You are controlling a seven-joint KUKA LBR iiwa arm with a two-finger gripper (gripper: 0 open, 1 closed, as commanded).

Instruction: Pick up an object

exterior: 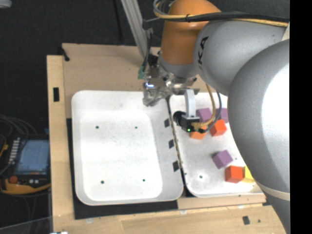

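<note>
Hovering my gripper (155, 95) over the far rim where the two bins meet, roughly above the far right corner of the left bin (87, 145). Honest answer on the grip itself: it's a dark metallic clump from up here and I can't tell how it's set, and I see nothing in it.

The stuff worth grabbing is all in the right bin (204, 186). There's a purple cube (222, 158) sitting alone mid-bin, an orange cube (234, 173) near the front edge with a yellow piece (247, 175) touching its right side, another orange cube (218, 127) and a purple one (204, 114) toward the far end, plus a small orange bit (198, 135) by the divider, half tucked under my wrist cabling.

My guess on handling: these look like little foam or painted wood blocks, so light, stiff enough to squeeze, nothing breakable. Matte faces, flat sides, crisp edges, so they shouldn't squirt out if I clamp two opposite flat faces square-on. Catch one on the corners and it'll probably twist away.

If I'm choosing, the lone purple cube is the easy one since it's got bare floor on every side. The orange one by the front edge is crowded by the yellow piece, so there's no room on that side.

Bins are smooth white plastic, shallow, rounded corners, faintly speckled. Blocks will likely slide on that floor if nudged, so coming straight down matters.
</note>
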